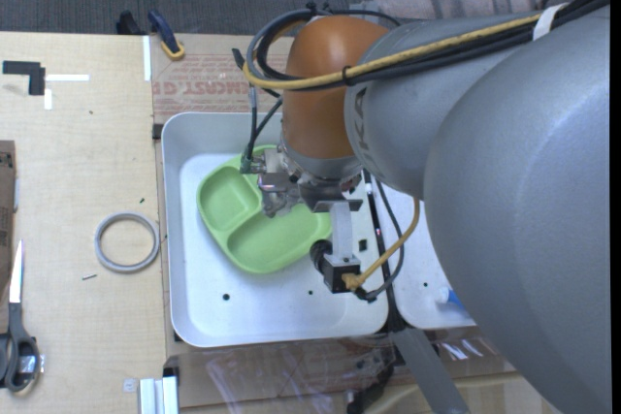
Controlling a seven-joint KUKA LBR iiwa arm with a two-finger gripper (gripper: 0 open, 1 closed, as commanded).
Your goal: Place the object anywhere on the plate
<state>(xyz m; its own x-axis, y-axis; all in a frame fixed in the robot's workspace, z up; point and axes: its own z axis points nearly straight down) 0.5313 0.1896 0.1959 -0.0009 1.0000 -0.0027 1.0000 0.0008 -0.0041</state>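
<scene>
I see the green plate [254, 226] lying in the white bin [194, 305], its long axis running from about ten o'clock to four o'clock. My gripper [277, 194] hangs right over the plate's middle divider, at roughly two o'clock from the plate's centre. The wrist hides the tool's end, so I cannot tell whether it carries the object; nothing is visibly clamped there, as far as I can judge.
</scene>
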